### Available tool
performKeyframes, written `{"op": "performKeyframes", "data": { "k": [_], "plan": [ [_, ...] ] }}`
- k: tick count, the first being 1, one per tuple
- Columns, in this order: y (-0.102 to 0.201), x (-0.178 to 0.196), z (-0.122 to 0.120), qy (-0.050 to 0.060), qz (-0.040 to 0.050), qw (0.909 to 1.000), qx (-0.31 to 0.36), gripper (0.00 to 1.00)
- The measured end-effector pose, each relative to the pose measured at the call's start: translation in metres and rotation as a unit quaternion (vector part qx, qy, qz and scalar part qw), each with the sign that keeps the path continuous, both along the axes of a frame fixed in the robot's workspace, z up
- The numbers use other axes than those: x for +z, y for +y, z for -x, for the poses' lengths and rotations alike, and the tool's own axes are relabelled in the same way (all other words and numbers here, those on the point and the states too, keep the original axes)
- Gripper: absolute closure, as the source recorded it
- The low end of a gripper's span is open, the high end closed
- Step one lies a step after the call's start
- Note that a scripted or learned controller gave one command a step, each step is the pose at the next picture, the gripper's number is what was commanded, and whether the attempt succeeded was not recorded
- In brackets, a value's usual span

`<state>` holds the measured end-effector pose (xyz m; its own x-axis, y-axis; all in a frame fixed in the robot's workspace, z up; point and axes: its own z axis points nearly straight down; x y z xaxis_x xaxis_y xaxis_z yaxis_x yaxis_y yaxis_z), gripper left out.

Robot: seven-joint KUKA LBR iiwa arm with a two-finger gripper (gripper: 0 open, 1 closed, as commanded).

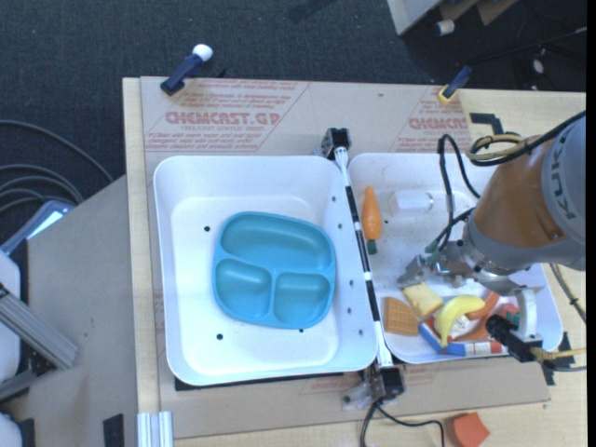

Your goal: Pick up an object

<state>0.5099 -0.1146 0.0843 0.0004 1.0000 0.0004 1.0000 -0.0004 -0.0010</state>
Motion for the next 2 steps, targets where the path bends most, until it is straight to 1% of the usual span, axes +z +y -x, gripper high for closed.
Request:
{"op": "performKeyframes", "data": {
  "k": [1, 2],
  "plan": [
    [0.000, 0.010, 0.000, -0.001, 0.0001, 1.0000, -0.001, 1.00],
    [0.071, 0.100, 0.031, 0.000, -0.0003, 1.0000, 0.001, 1.00]
  ]
}}
